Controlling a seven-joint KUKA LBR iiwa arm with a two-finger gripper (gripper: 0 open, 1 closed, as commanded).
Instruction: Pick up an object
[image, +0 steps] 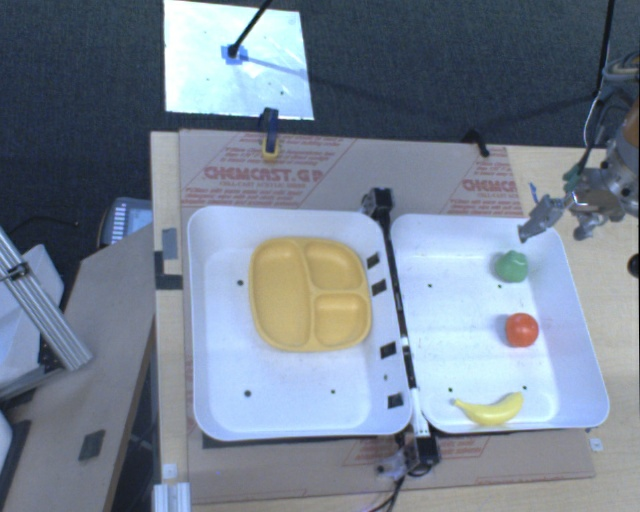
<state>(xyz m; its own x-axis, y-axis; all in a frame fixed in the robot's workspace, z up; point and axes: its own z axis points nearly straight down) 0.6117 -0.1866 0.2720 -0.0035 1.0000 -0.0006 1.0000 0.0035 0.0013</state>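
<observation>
A green object (512, 266) lies in the right bin (450, 330) near its far right corner. Below it rests a red tomato-like ball (521, 329), and a yellow banana (489, 408) lies by the bin's front edge. My gripper (560, 220) hangs at the right bin's far right rim, above and right of the green object, open, with its two fingers spread and nothing between them.
A yellow divided plate (308, 293) sits in the left bin (220, 390). A black clip strip (390, 300) runs between the bins. A metal sheet (238, 60) lies behind the bench, and cardboard (330, 170) lines the bench top.
</observation>
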